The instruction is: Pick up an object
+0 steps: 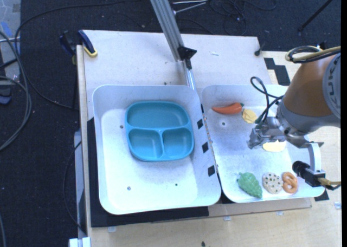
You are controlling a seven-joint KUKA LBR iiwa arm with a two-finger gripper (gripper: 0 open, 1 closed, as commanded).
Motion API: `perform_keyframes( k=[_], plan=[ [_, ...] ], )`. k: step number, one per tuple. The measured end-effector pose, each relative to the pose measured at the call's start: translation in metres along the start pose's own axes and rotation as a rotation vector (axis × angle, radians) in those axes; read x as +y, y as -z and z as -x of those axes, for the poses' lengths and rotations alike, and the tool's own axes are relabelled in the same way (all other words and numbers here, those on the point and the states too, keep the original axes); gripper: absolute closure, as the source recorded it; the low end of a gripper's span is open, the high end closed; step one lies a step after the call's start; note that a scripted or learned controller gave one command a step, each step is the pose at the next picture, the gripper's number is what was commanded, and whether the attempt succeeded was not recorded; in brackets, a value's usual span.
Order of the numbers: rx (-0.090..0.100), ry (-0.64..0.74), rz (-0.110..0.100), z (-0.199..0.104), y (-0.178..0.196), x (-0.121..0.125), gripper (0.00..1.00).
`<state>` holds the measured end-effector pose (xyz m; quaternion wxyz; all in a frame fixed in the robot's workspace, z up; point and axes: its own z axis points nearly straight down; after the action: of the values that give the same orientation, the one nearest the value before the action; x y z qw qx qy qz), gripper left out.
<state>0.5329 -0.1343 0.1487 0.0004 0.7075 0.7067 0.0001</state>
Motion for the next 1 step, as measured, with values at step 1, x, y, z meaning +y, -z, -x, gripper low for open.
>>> perform_keyframes(
  k=[1],
  plan=[
    [-0.001, 0.004, 0.004, -0.0097, 0.0511, -0.0020, 1.00]
  ],
)
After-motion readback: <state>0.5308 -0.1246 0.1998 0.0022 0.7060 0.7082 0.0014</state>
